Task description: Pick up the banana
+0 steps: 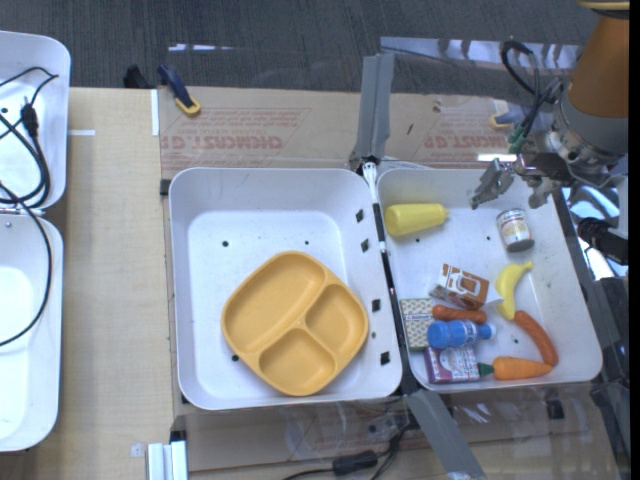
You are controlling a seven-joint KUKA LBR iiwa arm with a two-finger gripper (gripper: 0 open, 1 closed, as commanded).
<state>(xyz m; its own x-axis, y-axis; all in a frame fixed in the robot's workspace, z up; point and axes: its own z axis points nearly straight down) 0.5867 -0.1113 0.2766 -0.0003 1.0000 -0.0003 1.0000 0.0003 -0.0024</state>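
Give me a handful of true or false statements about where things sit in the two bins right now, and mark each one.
1. The banana lies in the right bin. True.
2. The yellow divided plate shares a bin with the banana. False: it lies alone in the left bin.
3. The end effector has the banana between its fingers. False: it is over the right bin's far edge, apart from the banana.
4. A small can stands between the end effector and the banana. True.
5. The blue bottle lies in the left bin. False: it is in the right bin, beside the carrot.
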